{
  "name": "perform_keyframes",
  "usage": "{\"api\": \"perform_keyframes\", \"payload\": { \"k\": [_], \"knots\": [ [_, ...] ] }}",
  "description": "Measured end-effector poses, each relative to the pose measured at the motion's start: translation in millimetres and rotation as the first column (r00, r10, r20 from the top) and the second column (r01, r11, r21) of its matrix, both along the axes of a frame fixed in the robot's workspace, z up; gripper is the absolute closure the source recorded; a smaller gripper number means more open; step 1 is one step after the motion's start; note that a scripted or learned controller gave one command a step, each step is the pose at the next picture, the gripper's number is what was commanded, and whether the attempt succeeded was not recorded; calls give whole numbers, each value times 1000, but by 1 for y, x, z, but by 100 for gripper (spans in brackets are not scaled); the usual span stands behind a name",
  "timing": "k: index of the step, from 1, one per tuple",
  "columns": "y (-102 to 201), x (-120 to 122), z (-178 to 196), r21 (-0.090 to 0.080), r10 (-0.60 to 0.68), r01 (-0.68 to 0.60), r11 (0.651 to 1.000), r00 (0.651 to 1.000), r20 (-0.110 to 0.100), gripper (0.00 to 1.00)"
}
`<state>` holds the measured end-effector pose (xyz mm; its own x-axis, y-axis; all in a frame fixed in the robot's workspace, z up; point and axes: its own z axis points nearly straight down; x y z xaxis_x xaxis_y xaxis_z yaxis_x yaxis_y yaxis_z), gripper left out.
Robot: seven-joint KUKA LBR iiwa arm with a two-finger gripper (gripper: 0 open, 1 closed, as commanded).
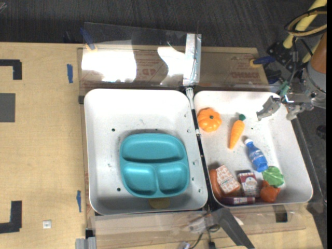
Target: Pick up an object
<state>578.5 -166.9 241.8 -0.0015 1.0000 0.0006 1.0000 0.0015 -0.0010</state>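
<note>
Camera view: gripper [278, 107] hanging over right bin [303, 160] upper right corner, nothing between its fingers; can't tell whether they're spread or pressed together. Toy pumpkin [209, 120], carrot [236, 132], blue bottle [256, 155] lying apart below-left of it. Small boxes [236, 180] sitting along near edge. Teal divided tray [153, 163] sitting in left bin [98, 108].

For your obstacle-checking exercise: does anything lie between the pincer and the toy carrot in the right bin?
Nothing visible does. The pincer sits at the right bin's upper right, and bare white floor separates it from the carrot. The blue bottle lies below that line.
</note>
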Motion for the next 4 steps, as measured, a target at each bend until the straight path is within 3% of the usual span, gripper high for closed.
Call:
{"api": "perform_keyframes", "payload": {
  "k": [1, 3, 4],
  "knots": [
    [-23, -16, -145, -2, -71, 71, 997, 997, 7, 0],
    [-2, -48, -155, -1, 19, -19, 1000, 1000, 6, 0],
    [-3, -47, -143, -2, 17, -17, 1000, 1000, 11, 100]
  ]
}}
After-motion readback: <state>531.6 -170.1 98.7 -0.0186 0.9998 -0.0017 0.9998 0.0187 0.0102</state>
